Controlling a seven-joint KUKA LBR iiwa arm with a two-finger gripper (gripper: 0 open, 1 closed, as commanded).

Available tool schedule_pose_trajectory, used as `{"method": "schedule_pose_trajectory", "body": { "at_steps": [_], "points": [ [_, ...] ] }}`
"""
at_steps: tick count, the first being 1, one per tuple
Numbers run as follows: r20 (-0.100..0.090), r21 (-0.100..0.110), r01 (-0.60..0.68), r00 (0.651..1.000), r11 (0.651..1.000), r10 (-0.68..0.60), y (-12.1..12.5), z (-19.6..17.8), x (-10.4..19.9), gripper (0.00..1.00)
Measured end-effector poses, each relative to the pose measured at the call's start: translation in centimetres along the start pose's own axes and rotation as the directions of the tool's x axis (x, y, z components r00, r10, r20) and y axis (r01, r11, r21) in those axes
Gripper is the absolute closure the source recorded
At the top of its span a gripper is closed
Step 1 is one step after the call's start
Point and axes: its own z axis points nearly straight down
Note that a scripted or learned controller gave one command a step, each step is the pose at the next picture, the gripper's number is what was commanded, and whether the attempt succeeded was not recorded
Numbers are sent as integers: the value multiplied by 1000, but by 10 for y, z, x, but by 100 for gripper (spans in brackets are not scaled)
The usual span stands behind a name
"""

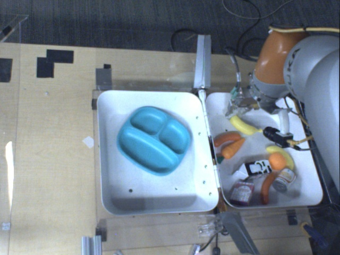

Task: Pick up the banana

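The small curved yellow plastic banana (244,125) lies in the right shallow white bin (313,193), near that bin's far edge on the worktop, with its length running from the far left toward the near right. Just above it hangs the two-finger metal gripper (240,103); whether its jaws are spread or closed cannot be told, as they are small and partly blurred, and nothing shows between them. The gripper sits close over the banana's far end, which suggests it is lined up for a descent on the fruit.

Beside the banana, toward the divider, lie an orange-red toy carrot (230,144) and its neighbour, touching or nearly so; a grasp on that side could nudge them. Nearer the bin's front edge sit a round orange fruit (277,162), a black-and-white labelled packet (257,168) and a small dark can (241,192). The left white bin (109,142) carries a blue three-compartment plastic plate (154,139), well apart from the work.
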Motion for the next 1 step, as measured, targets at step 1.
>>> {"method": "schedule_pose_trajectory", "body": {
  "at_steps": [1],
  "points": [
    [0, 5, -135, 991, 991, 135, -46, -122, 59, 100]
  ]
}}
